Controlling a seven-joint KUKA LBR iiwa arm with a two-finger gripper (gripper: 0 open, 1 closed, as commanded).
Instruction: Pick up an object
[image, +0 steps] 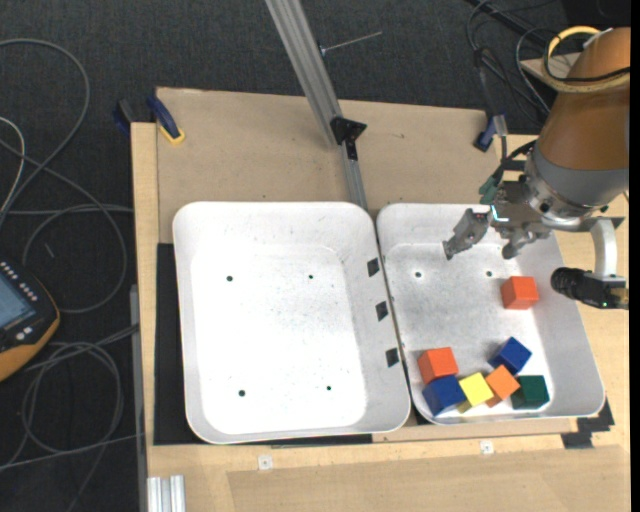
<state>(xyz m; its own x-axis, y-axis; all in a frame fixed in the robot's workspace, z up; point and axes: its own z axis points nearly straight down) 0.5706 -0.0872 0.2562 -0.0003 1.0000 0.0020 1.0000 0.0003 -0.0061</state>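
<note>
My gripper (490, 237) hangs over the back part of the right bin (400, 300), its two fingers spread apart with nothing between them. An orange block (519, 291) lies alone just in front of and slightly right of the gripper. Along the bin's front edge sits a cluster: an orange block (436, 363), a blue block (443, 394), a yellow block (474, 388), a small orange block (502, 381), a blue block (513, 354) and a dark green block (533, 390).
The left bin (270, 320) lies beside the right one, with small black clips (381, 310) on the shared rim. A slanted metal rail (320, 90) crosses the back of the bench. A black cylinder (585, 287) juts from the arm over the right bin's edge.
</note>
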